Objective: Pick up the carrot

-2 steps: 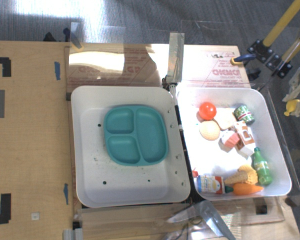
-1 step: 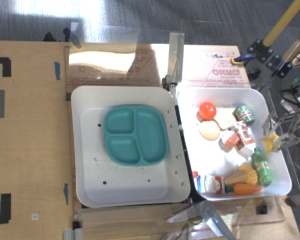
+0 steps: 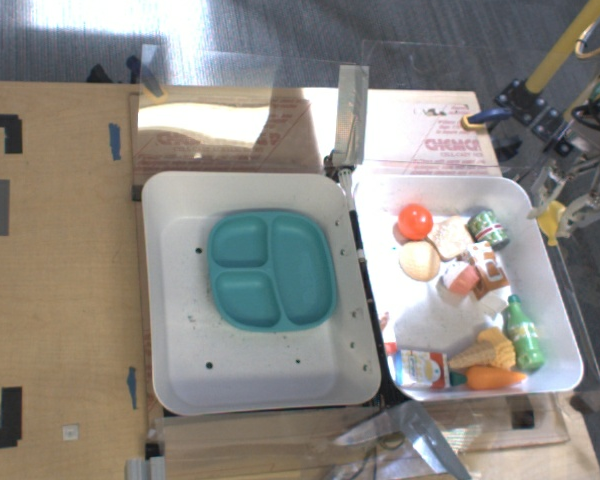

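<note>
Orange carrot (image 3: 495, 377) in right bin (image 3: 560, 298)

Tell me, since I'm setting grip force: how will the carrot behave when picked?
The carrot looks like smooth, stiff toy plastic, probably light. Its tapered round body may slip or roll. It lies against the bin wall beside the green bottle, so access looks tight.

A teal divided plate (image 3: 273, 269) sits in the left bin (image 3: 170, 298), while the right bin (image 3: 555, 298) holds a carrot (image 3: 495, 377) at its near edge beside a green bottle (image 3: 523, 334), a tomato (image 3: 415, 221) and other toy foods.
</note>
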`<state>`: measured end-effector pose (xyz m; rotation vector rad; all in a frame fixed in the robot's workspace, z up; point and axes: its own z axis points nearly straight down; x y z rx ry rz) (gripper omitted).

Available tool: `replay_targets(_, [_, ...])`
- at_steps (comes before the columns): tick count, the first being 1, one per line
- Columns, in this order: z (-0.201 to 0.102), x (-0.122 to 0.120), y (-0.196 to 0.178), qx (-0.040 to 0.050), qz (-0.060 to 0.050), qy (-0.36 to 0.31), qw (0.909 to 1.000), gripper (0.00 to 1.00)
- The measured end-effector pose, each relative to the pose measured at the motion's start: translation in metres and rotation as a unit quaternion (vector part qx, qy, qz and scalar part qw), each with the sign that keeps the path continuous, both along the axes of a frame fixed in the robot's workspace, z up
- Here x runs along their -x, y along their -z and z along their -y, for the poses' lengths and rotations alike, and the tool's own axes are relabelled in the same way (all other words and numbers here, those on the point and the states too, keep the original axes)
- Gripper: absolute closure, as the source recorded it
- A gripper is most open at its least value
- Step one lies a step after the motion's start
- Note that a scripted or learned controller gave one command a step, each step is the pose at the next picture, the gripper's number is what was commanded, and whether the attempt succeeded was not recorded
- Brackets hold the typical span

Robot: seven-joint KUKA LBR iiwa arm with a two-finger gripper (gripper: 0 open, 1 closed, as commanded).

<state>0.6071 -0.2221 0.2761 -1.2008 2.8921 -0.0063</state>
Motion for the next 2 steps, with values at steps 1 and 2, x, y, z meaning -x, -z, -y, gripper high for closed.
replay_targets(1, [0.002, 0.111, -0.009, 0.0007, -0.004, -0.127, 0.9919, 1.0])
replay_targets(2, [0.0, 0.115, 0.014, 0.0006, -0.004, -0.376, 0.9267, 1.0])
